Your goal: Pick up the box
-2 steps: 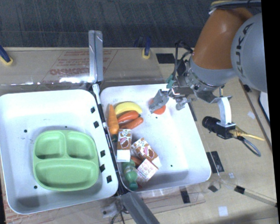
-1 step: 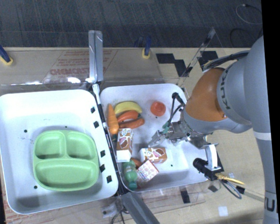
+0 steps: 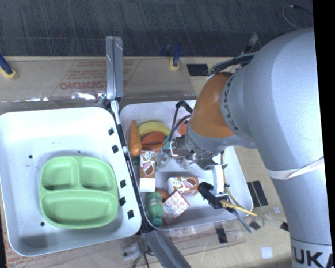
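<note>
Boxes lie in the right bin (image 3: 241, 191); the nearest box (image 3: 184, 184) sits just below the gripper (image 3: 174, 152). Finger state: cannot tell. Best descend squarely over its short sides, avoiding the carrot (image 3: 134, 138).

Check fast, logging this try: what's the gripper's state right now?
Gripper: over the right bin, by the boxes; its state cannot be told.

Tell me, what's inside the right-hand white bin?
The right bin holds a carrot, a banana, small printed boxes and a green bottle. The arm covers whatever lies beneath it.
</note>
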You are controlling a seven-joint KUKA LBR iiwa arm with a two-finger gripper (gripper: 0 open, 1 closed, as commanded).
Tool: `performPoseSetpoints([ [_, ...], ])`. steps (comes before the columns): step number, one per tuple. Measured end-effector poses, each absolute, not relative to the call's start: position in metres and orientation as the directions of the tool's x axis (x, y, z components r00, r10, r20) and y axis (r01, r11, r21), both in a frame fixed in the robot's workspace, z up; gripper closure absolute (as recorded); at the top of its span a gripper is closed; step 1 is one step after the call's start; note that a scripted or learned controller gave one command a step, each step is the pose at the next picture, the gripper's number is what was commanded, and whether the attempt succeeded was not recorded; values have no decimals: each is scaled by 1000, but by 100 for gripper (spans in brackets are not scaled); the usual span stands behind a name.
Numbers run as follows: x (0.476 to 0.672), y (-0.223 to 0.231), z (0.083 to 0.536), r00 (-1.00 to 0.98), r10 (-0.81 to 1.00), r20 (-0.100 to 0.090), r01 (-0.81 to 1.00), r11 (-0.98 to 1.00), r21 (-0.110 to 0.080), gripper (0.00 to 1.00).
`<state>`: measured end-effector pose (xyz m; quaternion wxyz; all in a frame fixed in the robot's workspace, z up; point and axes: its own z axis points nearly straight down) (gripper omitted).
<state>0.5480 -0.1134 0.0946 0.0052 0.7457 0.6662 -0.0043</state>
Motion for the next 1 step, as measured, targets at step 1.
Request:
performPoseSetpoints([
  [1,572,-115,219,40,999,0,999,-40,-2,0],
])
